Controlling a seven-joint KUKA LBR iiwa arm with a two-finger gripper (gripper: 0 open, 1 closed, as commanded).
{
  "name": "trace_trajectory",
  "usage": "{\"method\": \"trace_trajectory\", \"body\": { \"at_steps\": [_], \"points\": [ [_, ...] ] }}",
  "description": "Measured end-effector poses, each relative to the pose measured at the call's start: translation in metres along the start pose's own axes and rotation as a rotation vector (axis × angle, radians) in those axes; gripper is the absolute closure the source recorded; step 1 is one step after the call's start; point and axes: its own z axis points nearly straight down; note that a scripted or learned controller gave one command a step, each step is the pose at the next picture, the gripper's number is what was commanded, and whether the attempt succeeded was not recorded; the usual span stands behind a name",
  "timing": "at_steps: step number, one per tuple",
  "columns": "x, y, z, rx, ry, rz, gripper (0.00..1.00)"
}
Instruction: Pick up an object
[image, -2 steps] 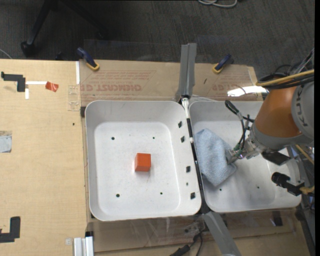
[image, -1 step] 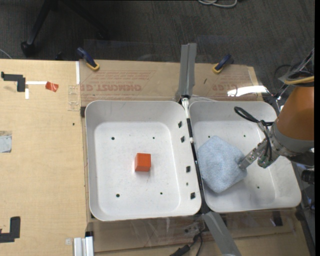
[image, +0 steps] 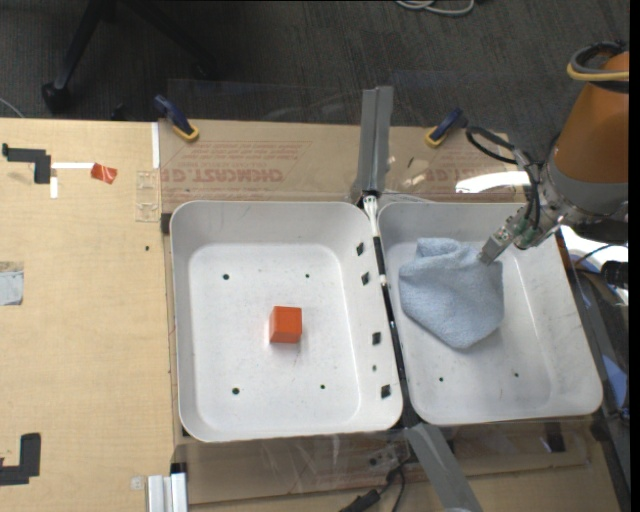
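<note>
Gripper (image: 492, 252) touches the cloth (image: 455, 293) corner (can't tell its jaw state); pinch 1 fold, lift slowly

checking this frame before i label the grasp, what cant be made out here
- End effector, camera view: too small and blurred at the grey cloth's upper corner to tell whether it grips the fabric.
- Arm: cut off by the top and right edges.
- Anything beneath the cloth: covered by it.
- Orange block: its underside faces away.

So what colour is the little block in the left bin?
Orange-red. The block shows plainly in the camera view, on the white left bin.
</note>
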Motion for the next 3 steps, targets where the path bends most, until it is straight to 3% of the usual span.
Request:
{"method": "trace_trajectory", "body": {
  "at_steps": [1, 3],
  "points": [
    [-0.049, 0.006, 0.031, -0.002, -0.002, -0.523, 1.00],
    [-0.077, 0.007, 0.020, -0.003, -0.003, -0.905, 1.00]
  ]
}}
